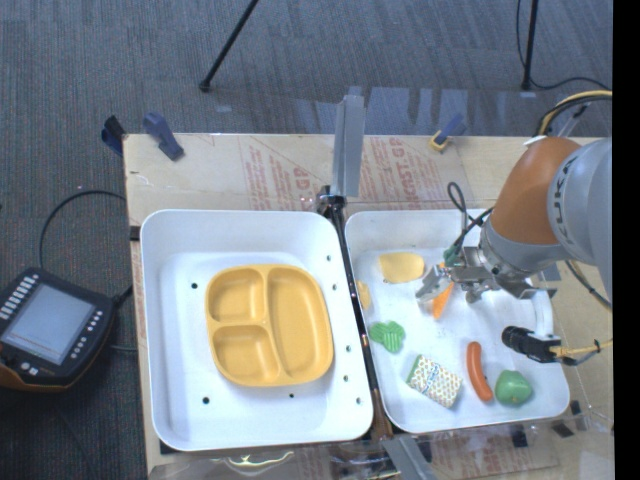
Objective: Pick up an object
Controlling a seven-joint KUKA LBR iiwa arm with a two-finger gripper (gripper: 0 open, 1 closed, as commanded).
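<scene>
Camera view, hand: the hand [441,290] hangs low over the upper middle of the right bin [400,230], at the end of the grey arm [590,208] that reaches in from the right.
Camera view, hand state: a small orange piece, carrot-like [440,302], sits right at the fingertips; whether it is pinched between them or only lying under them, I cannot tell, and the width of the opening is hidden too.
Camera view, task's thing: that orange piece is the likeliest target, near the middle of the right bin, just right of a pale yellow flat piece [401,266].
Camera view, other things in the right bin: a green leafy piece [388,335] by the left wall, a patterned packet [435,380] toward the front, a red sausage-like piece [478,370] beside it, and a green round piece [514,387] in the front right corner.
Camera view, left bin: the left bin [170,268] holds a yellow divided tray [269,324], well apart from the hand.
Camera view, desk: both bins rest side by side on the desk [250,168].
Step in hand: by my judgement, the grasp itself, with the hand down at the orange piece.
Next move calls for: a firm close on the piece, then a straight lift clear of the bin floor; the piece is thin and could slip out.
</scene>
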